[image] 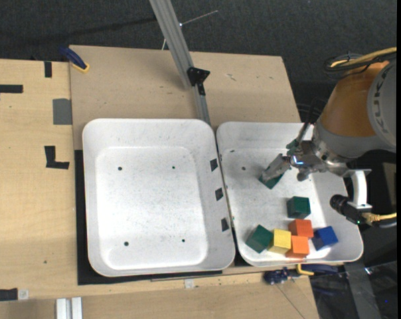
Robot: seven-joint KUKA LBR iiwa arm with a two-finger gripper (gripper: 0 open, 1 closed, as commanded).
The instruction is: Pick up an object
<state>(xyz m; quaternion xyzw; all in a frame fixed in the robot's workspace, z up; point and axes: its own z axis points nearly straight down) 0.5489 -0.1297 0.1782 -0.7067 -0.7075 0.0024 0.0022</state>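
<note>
Now: gripper (pixel 275 173) over right bin (pixel 253 135) | clamped on a small green block (pixel 273 181) between its fingertips

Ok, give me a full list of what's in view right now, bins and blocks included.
White bins: 2, side by side; left bin, right bin.
Green blocks: 2, dark green; one mid right bin, one at its near edge.
Yellow block: 1, beside the near green block.
Orange blocks: 2, stacked or touching, near edge.
Blue block: 1, near right corner.
Small dark green object: 1, at the tool tip; whether gripped, cannot tell.
Arm: 1, grey and orange, from right.
Tool: 1, over right bin.
</note>
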